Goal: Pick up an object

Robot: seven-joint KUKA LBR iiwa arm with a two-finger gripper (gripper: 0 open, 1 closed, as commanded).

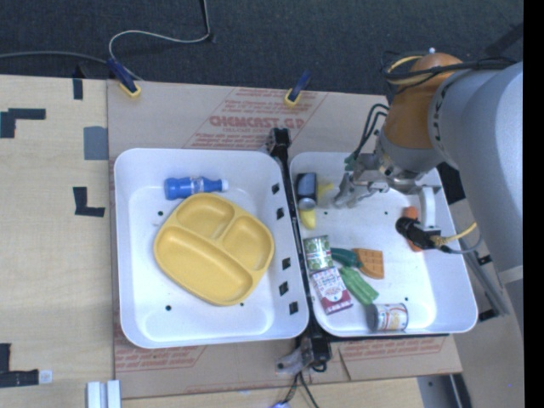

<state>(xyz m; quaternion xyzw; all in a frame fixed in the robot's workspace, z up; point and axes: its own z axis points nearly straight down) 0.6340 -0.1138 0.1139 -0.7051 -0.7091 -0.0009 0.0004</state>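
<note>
The small can (389, 317) lies on its side nearest the camera, at the near edge of the right bin (450, 300).

Left bin (140, 313): a yellow divided plate (214, 246) lies in the middle, tilted slightly; a blue-capped bottle (192, 186) lies on its side just beyond the plate's far edge, near the far wall.

Right bin, left part: a dark blue block (306, 184) sits at the far left corner, with a yellow piece (308, 218) just near of it. Nearer still along the left wall are a green-labelled tin (316, 252) and a red-and-white packet (331, 289). A green marker-like stick (354, 280) lies slantwise beside the packet, and an orange cracker-like square (370, 263) touches or overlaps its far end.

Right bin, far part: the gripper (348, 194) hangs low over the bin floor, just right of the blue block and apart from the clutter at the near side. Whether its fingers are spread or closed cannot be told at this resolution; nothing is visibly between them.

Right: the grey arm (476, 117) with its orange band (412, 113) enters from the right. An orange-and-black fitting (412, 230) with a cable lies over the bin's right part.
</note>
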